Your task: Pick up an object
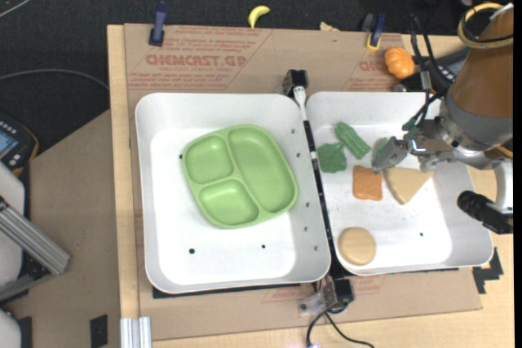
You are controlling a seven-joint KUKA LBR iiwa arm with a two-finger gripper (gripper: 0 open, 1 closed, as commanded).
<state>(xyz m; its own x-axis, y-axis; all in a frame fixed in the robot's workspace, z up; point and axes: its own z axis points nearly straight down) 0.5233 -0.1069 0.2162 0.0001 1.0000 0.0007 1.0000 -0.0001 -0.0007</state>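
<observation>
On the brown board, at its far edge, a blue clamp. Just right of that, the left white bin, holding a green divided plate with three compartments, lying flat and turned a little askew, apart from all four walls. Beyond the bin's far right corner, off the board's edge, a small yellow curved item. At the seam between the two bins, a black clip on the far rims.

Next, the right white bin, with the things to pick. Nearest the seam, a dark green leafy piece, touching or almost touching a longer green piece set on a slant behind it. Toward the near wall, a round tan disc, well apart from the rest. In the middle, an orange block, just beside a pale tan wedge on its right.

Over the gap between the long green piece and the wedge, the gripper, low in the bin (jaws too blurred against the arm to tell whether spread or pressed together), with nothing visibly pinched. On the board behind the bin, a second blue clamp and a small orange round thing. At the right edge, the arm, grey below its orange band.
</observation>
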